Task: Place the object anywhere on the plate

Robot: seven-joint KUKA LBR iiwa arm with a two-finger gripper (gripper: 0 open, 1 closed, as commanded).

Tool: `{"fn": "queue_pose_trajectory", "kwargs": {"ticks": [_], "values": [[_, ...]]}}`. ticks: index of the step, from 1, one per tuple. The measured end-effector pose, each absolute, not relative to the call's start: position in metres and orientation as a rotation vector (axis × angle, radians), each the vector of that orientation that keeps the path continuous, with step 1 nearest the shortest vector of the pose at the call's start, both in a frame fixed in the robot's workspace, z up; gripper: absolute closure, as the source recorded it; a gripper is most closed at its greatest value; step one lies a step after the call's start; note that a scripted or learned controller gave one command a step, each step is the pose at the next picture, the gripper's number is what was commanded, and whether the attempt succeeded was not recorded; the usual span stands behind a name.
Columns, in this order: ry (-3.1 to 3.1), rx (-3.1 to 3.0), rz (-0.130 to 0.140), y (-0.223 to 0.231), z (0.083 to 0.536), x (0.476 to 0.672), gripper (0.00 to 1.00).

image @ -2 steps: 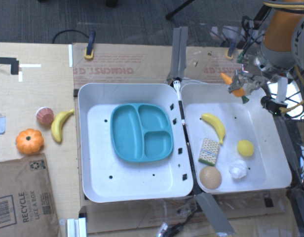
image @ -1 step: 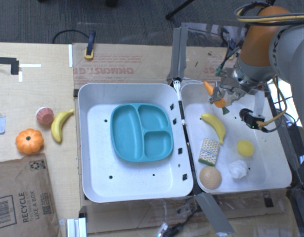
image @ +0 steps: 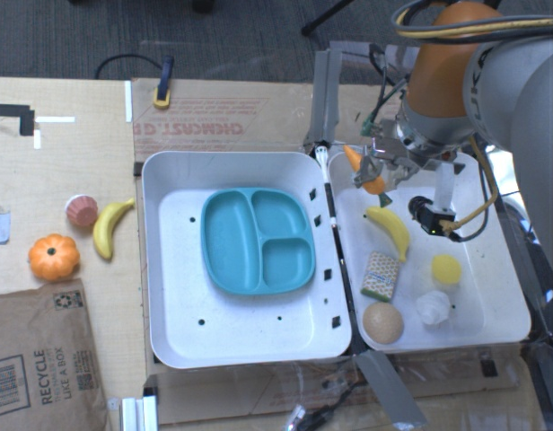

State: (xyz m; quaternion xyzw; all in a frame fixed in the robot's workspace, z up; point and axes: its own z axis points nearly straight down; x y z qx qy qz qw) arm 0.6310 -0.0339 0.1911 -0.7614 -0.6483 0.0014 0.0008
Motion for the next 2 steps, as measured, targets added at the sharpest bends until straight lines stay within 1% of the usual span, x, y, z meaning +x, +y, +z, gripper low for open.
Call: {"fn": "queue_pose_trajectory", "kwargs": {"ticks": [1,2], "values": [[-1.921,-2.483,0.008,0.0791,0.1904,0.613,1.0],[-1.92,-2.484,0.008,0.0782,0.1905,0.6131,0.0]]}}
